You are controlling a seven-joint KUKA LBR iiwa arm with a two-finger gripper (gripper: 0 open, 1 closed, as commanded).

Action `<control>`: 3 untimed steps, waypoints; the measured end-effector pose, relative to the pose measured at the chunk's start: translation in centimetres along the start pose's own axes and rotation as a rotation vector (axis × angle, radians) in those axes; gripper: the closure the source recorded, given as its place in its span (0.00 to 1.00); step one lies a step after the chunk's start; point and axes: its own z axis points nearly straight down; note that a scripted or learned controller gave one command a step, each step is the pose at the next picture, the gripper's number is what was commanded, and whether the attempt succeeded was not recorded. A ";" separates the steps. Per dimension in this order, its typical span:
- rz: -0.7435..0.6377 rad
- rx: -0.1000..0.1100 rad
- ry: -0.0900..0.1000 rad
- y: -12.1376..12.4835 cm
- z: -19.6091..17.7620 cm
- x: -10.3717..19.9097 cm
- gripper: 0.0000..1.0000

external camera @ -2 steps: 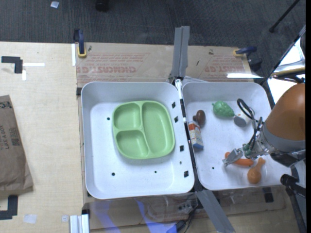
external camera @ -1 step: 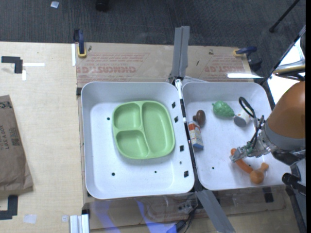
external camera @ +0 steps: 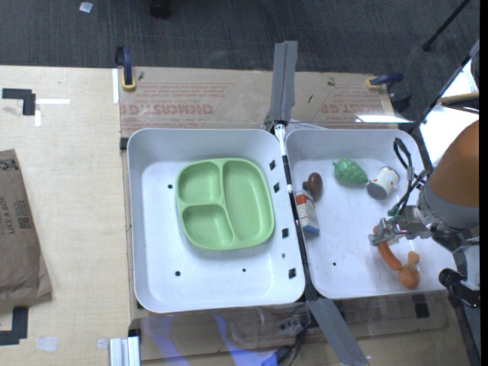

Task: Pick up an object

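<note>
We note the gripper [external camera: 385,237] low in the right bin [external camera: 335,277], just over the carrot [external camera: 391,258], likely lining up a grab. How wide it stands, we cannot tell. The tray [external camera: 226,203] sits in the left bin [external camera: 152,273].

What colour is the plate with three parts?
Light green. The plate shows in the camera view, in the left bin.

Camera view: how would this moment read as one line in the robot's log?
task: pick up an object | gripper: right bin, above orange carrot-like toy | grasp: unconfirmed | left bin: green divided plate
</note>
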 end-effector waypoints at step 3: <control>0.142 0.004 -0.001 5.9 -4.8 5.2 0.00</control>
